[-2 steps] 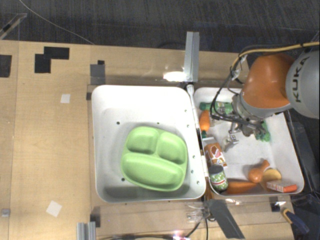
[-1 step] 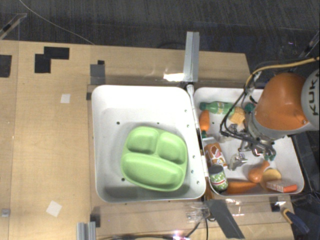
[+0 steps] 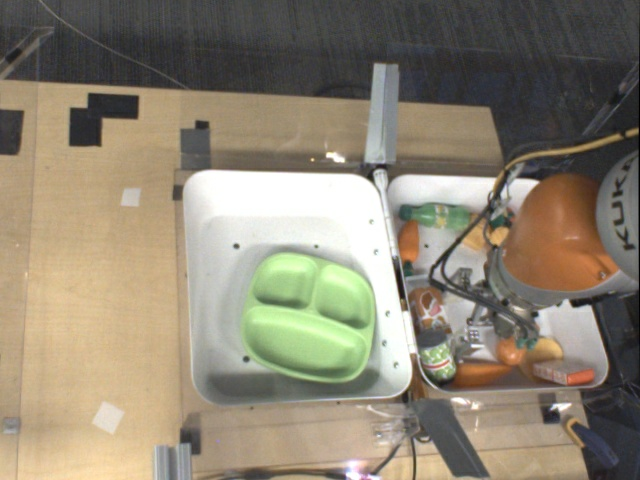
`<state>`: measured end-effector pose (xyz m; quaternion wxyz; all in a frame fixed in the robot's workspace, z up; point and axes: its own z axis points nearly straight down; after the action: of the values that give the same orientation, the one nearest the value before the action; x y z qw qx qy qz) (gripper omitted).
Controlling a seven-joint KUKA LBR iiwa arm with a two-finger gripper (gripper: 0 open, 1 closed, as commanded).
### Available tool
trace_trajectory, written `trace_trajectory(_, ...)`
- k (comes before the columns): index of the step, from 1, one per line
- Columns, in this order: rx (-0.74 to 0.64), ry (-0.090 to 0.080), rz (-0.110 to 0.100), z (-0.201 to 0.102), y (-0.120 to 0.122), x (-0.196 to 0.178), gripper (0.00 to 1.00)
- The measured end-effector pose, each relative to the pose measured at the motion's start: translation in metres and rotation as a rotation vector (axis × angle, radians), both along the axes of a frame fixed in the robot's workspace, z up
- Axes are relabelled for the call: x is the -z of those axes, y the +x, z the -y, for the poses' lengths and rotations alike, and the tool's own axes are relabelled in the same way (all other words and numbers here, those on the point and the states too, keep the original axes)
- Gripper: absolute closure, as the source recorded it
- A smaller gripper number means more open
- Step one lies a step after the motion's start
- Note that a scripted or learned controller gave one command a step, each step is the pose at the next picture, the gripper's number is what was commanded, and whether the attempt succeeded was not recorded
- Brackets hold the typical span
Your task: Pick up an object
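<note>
- Wooden table (image 3: 90, 298) under two white bins side by side, dark ribbed floor beyond its far edge.
- Left bin (image 3: 215, 218) holds a green divided tray (image 3: 308, 316), lying flat a little toward 5 o'clock of the bin's middle.
- Right bin (image 3: 600, 353) holds the loose pickable items, crowded along its 6 o'clock wall and its left side.
- Claw (image 3: 490, 330) hangs low over the right bin's middle, amid black cables; I cannot tell whether it is apart or together, and nothing can be seen clamped in it.
- Small orange fruit (image 3: 512, 352) sits just at 5 o'clock of the claw, very near it; a yellowish piece (image 3: 546, 347) lies just beside that, at its 3 o'clock.
- Long orange item (image 3: 484, 373) lies along the near wall, at 6 o'clock of the claw.
- Red box (image 3: 563, 373) rests at the bin's 5 o'clock corner.
- Dark-topped green can (image 3: 437, 361) stands at 8 o'clock of the claw, a brown packet (image 3: 428, 308) at 9 o'clock.
- Green bottle (image 3: 435, 214) lies on its side near the far wall, at 11 o'clock; an orange carrot-like piece (image 3: 408, 242) lies just below it by the left wall.
- Arm (image 3: 560, 233) enters from 3 o'clock, its orange band bulging over the bin's right half and hiding the bin floor beneath, wrist pointed down toward 7 o'clock.
</note>
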<state>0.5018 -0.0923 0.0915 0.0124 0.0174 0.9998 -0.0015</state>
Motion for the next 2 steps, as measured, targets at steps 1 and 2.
trace_trajectory(1, -0.346, -0.006, -0.008, 0.014, 0.027, 0.0, 0.0)
trace_trajectory(2, -0.485, -0.026, 0.002, 0.008, 0.005, -0.001, 0.0)
